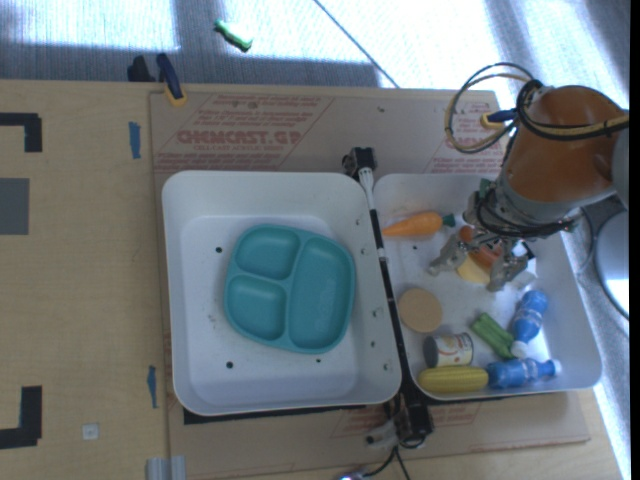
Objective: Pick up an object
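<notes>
My gripper hangs low in the right bin, under the orange wrist band. Its two grey fingers are spread apart, so it is open. A small orange and cream object lies between them; I cannot tell whether the fingers touch it. An orange carrot lies just left of the gripper, near the bin's far edge. Nearer the front lie a tan round disc, a green piece, a small can, a yellow piece and two blue bottles.
The left bin holds a teal divided plate. A black rail separates the two bins. Cables loop above the wrist at the back right. Brown board surrounds both bins.
</notes>
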You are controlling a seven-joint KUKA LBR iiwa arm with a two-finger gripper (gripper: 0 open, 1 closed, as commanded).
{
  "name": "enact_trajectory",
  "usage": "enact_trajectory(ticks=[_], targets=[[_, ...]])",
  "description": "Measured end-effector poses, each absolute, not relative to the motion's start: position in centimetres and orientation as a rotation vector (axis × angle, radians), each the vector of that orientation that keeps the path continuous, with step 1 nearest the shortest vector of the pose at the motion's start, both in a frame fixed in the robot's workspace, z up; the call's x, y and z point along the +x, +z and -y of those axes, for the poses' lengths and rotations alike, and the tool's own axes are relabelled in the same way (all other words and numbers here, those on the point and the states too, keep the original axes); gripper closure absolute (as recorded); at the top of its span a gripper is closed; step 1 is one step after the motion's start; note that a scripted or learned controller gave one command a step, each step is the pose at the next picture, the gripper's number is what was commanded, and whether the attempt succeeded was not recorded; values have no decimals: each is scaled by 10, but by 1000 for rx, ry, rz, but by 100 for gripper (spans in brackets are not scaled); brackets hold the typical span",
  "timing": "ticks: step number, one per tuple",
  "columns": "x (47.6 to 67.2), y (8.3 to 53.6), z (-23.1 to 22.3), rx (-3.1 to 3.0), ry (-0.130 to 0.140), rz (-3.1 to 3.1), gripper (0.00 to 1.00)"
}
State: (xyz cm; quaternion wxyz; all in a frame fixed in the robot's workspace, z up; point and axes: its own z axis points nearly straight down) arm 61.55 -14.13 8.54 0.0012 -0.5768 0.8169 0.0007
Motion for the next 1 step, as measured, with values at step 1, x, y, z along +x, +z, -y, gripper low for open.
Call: enact_trajectory(ticks=[1], targets=[[620,85,119,-2069,0,-2357,0]])
